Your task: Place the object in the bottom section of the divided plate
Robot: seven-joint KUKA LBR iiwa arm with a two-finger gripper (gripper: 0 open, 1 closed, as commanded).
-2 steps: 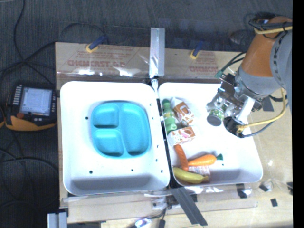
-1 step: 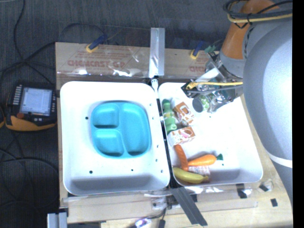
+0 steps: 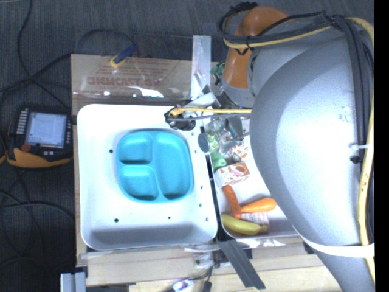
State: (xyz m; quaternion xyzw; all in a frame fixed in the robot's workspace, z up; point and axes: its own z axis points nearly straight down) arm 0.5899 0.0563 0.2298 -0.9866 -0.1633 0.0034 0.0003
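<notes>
Two shallow white bins: left bin, right bin. One blue divided plate, three sections, in left bin. In right bin: two carrots, one banana, one small carton, some green items, number unclear. One handheld pendant on floor.

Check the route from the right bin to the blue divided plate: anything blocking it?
Nothing visible on the blue divided plate; its sections look bare. Between it and the toy food, carrot and banana, stand just the two bins' adjoining walls.
</notes>
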